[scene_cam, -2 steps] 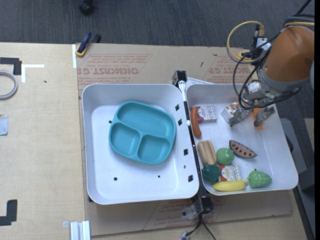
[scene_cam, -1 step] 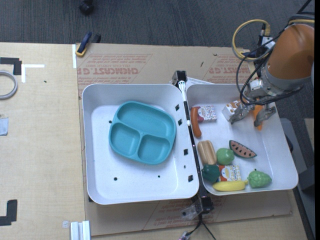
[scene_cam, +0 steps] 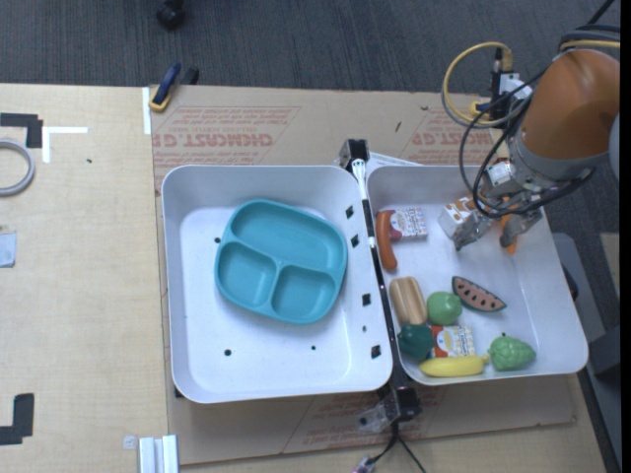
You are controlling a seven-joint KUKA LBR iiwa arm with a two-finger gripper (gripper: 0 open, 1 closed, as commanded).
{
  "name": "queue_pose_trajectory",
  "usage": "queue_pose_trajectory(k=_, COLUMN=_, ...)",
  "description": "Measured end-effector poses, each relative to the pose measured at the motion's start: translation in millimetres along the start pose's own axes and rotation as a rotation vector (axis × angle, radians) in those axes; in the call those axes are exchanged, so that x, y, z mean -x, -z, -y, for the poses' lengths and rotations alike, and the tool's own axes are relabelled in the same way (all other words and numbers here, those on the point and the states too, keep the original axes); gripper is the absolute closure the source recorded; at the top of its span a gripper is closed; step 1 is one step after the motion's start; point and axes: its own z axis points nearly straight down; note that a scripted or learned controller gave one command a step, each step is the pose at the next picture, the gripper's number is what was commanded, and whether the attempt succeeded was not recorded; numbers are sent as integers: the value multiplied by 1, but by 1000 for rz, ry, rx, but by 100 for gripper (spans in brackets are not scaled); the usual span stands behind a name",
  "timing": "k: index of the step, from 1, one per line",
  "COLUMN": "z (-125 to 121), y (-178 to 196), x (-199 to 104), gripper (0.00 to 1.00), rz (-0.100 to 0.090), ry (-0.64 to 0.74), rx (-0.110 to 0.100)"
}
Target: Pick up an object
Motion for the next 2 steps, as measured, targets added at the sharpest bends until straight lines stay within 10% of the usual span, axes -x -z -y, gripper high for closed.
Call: queue_pose_trajectory(k=2, z=1, y=1, x=1, gripper=0, rz=-4, ry=82, rx=-7)
